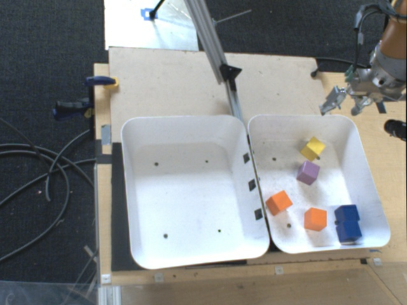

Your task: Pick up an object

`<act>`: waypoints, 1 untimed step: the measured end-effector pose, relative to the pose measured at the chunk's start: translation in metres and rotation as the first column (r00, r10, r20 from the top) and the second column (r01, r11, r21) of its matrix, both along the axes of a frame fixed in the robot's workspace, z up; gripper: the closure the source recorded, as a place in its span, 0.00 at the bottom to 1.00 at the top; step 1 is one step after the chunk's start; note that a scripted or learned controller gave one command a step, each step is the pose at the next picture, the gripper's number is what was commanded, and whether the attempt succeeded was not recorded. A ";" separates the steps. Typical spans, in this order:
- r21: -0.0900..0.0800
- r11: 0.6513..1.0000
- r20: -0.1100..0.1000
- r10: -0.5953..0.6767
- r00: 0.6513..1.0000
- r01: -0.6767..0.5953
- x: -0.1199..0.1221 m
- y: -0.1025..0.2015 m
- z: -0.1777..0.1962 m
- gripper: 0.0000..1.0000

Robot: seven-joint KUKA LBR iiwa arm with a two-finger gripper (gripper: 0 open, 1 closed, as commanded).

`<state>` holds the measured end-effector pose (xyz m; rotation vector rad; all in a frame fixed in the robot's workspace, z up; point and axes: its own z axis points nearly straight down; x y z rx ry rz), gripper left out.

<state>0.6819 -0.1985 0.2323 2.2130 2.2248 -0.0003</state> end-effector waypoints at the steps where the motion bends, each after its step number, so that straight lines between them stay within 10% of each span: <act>1: 0.016 1.000 -0.025 -0.002 1.000 0.003 0.002 -0.013 -0.145 0.00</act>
